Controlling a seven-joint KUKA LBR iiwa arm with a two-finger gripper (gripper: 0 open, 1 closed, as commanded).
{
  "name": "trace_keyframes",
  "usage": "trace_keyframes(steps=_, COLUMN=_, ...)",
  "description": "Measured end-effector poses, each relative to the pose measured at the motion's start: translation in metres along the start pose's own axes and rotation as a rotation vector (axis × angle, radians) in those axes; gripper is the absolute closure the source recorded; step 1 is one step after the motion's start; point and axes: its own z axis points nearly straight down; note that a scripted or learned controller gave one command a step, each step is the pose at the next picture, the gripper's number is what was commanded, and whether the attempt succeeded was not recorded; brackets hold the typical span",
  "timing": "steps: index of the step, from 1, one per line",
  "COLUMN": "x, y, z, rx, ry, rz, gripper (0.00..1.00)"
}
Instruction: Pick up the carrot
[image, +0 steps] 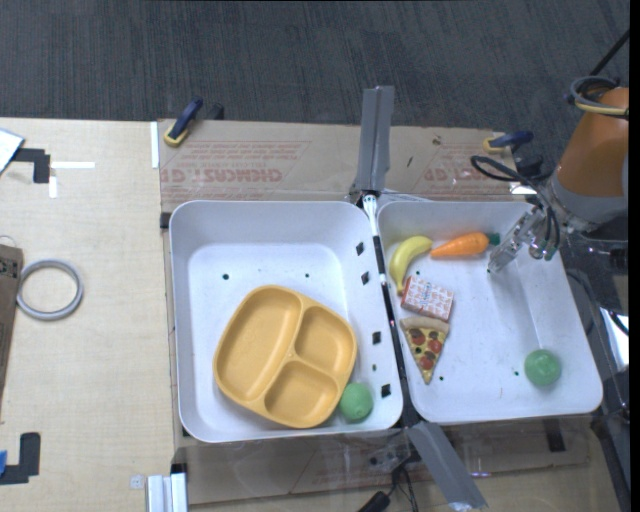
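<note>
In the camera view, the carrot (460, 245) lies near the back wall of the right bin (500, 405), just beside the banana (407, 257), its green tip toward the gripper (512, 250). The gripper hangs just beside that tip, probably lining up; its closure cannot be told, and nothing is held.

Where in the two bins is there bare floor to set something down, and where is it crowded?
Left bin: bare floor along the top, above the yellow plate. Right bin: bare floor between the pizza slice and the green ball. Crowded: its upper left, where banana, carrot and small box cluster, with the gripper beside them.
</note>
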Motion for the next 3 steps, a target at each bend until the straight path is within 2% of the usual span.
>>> trace_keyframes(steps=1, x=0.002, y=-0.003, z=0.003, rx=0.007, ry=0.011, rz=0.002, gripper=0.00)
trace_keyframes(steps=2, x=0.021, y=0.030, z=0.003, rx=0.006, ry=0.013, rz=-0.277, gripper=0.00)
trace_keyframes(steps=3, x=0.060, y=0.060, z=0.001, rx=0.004, ry=0.004, rz=0.561, gripper=0.00)
